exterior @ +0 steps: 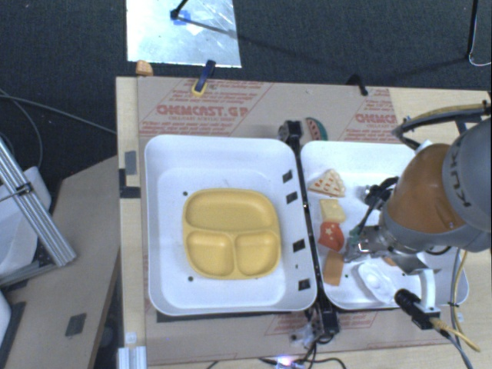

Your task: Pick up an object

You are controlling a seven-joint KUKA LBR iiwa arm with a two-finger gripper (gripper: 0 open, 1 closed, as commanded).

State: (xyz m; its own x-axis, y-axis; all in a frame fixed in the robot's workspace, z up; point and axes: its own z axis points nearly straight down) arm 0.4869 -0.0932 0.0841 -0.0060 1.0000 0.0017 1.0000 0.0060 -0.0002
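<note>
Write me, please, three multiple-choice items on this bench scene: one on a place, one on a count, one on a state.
1. Where does the yellow tray lie?
A. In the left bin
B. In the right bin
C. On the floor

2. How many compartments does the yellow tray have?
A. Two
B. Three
C. Five

3. How does the red piece stand with the gripper?
A. Lifted above the bins
B. Lying on the yellow tray
C. Lying in the right bin beside the gripper

Answers:
1. A: the tray sits in the middle of the left bin.
2. B: one wide section above, two smaller below.
3. C: the red piece rests on the floor of the right bin among the other food pieces, with the gripper close on its right.
</note>
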